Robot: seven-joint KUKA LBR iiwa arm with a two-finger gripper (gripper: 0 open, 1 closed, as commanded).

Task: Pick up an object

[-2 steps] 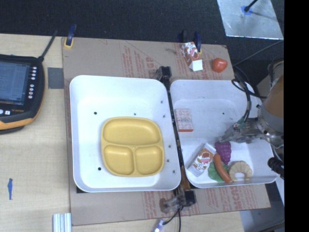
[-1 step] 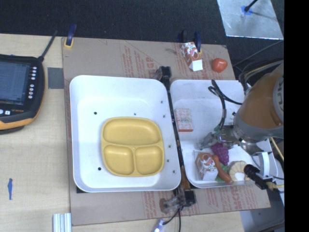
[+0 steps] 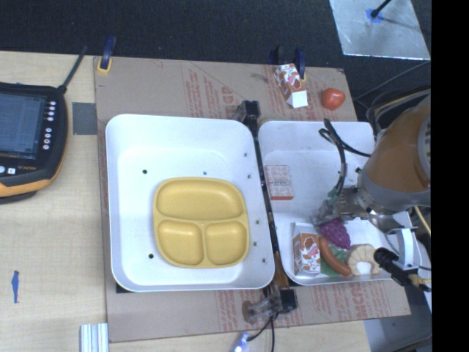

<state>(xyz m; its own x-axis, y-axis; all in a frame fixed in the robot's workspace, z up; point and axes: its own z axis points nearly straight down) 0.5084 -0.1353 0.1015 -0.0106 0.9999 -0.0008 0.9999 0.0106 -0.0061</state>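
Grapes (image 3: 335,232), lying in the right bin (image 3: 308,141) just under the gripper (image 3: 338,213), are judged light, knobbly plastic, best pinched across the cluster; the grip cannot be told.

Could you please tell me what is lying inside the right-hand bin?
The right bin holds a small carton, a second carton, purple grapes, a sausage and a croissant. The gripper covers whatever lies beneath it.
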